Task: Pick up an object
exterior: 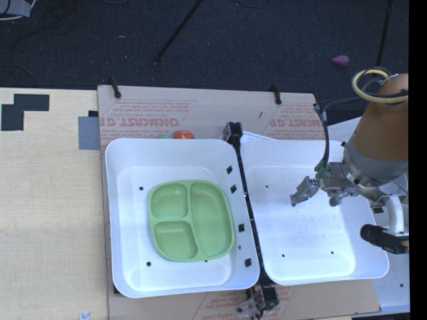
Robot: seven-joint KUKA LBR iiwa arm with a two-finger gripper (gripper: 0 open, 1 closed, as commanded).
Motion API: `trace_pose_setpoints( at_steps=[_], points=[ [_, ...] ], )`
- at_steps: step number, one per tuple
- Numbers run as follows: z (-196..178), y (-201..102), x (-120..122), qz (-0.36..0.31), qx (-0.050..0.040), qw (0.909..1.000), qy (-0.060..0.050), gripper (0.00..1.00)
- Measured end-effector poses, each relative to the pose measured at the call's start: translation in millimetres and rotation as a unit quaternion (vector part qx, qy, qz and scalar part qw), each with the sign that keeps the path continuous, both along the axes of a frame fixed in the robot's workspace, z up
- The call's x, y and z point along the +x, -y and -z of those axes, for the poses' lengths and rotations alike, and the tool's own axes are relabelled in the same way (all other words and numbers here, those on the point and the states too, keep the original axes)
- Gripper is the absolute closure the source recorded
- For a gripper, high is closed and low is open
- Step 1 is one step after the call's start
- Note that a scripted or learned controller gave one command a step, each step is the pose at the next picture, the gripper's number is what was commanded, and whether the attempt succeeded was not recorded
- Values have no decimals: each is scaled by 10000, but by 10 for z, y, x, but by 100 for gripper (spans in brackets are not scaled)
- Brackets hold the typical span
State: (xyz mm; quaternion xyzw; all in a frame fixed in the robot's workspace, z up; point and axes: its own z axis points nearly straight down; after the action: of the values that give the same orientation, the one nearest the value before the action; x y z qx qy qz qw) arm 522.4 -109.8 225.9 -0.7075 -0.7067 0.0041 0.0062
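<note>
Arm: grey, with an orange band above the wrist, reaching in from the right over the right bin (313, 272)
Claw (301, 193): low over the upper middle of the right bin, pointing left; whether its fingers are apart or together cannot be told from this slant, and nothing is seen between them
Plate (191, 220): light green, with three compartments, lying flat in the middle of the left bin (127, 179), well apart from the claw
Left bin: shallow, white, holding the green plate; its right edge sits against the black divider (243, 205) between the two bins
Right bin: shallow, white, its floor showing a few small dark dots
Small red thing (183, 135): just behind the back rim of the left bin, resting on the cardboard (200, 115); a bit of green shows beside it, too small to tell what it is
Cardboard: brown sheet with red print, lying under both bins
Worktop (47, 212): pale wood to the left of the bins, with dark squares near its back edge
Floor (200, 32): dark, behind the bins, crossed by cables
</note>
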Motion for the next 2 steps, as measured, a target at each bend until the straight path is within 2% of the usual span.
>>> trace_pose_setpoints(
  at_steps=[1,2],
  points=[
    [-50,4,22,-7,-8,10000,53,0],
    [595,-14,32,-6,-4,10000,23,0]
  ],
)
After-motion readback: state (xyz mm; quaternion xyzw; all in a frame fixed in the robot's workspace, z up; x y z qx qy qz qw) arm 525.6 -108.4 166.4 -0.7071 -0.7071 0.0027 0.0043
